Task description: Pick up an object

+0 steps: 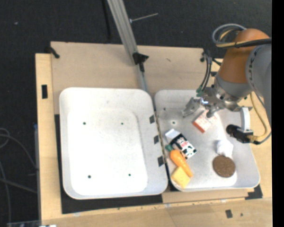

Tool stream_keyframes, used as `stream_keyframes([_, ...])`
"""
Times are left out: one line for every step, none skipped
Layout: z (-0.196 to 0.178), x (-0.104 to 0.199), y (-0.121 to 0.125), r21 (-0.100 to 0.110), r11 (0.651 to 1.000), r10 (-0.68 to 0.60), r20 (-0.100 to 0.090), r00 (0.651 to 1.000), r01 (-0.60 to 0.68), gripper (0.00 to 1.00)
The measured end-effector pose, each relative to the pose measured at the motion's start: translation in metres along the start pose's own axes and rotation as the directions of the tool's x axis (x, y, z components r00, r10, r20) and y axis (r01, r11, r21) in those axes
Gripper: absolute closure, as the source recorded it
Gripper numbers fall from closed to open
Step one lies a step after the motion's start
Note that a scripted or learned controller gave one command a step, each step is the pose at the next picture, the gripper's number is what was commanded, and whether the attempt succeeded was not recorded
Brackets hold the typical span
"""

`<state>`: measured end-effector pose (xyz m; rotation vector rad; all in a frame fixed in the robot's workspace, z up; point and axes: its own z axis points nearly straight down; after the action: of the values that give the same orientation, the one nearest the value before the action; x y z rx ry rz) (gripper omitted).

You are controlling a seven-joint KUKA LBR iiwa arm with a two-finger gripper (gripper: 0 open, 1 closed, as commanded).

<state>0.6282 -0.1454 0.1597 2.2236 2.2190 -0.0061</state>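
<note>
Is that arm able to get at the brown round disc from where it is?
Probably yes. The brown disc lies flat in the right bin, apart from its neighbours, nothing on top; the end effector hangs over the same bin.

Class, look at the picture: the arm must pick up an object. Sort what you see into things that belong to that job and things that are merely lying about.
Belongs to the job:
gripper
red and white box just below it
right bin

Lying about:
carrot
yellow block
brown disc
black and white pack
white lump
left bin
</note>
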Motion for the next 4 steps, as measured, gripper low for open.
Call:
stream_keyframes([0.050,-0.002,0.001,-0.005,1.000,0.000,0.002,1.000,0.000,0.00])
stream_keyframes([0.035,-0.003,0.003,-0.012,1.000,0.005,0.001,1.000,-0.005,1.00])
stream_keyframes([-0.026,-0.008,0.013,-0.011,1.000,-0.004,-0.001,1.000,0.004,1.00])
stream_keyframes([-0.059,-0.009,0.014,-0.008,1.000,-0.004,-0.002,1.000,0.004,1.00])
